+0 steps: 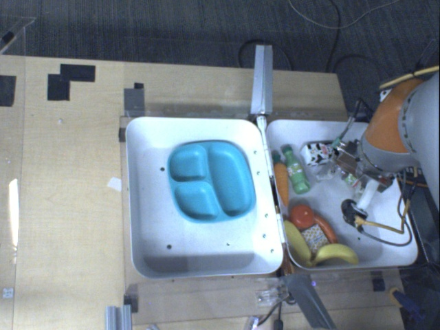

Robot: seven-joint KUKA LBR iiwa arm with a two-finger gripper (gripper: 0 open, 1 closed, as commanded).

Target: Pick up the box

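Observation:
The box (315, 152) is a small white carton with black markings, lying near the back of the right bin (405, 253). My gripper (339, 161) hangs just to the box's right, low over the bin and close to the carton. The grey arm with its orange band (385, 126) reaches in from the right. I see nothing lifted off the bin floor.
In the right bin there are also a green bottle (296, 172), a carrot (281, 183), a red tomato (302, 216), two bananas (333, 254) and a speckled block (314, 238). A blue divided plate (210, 179) lies in the left bin (148, 205).

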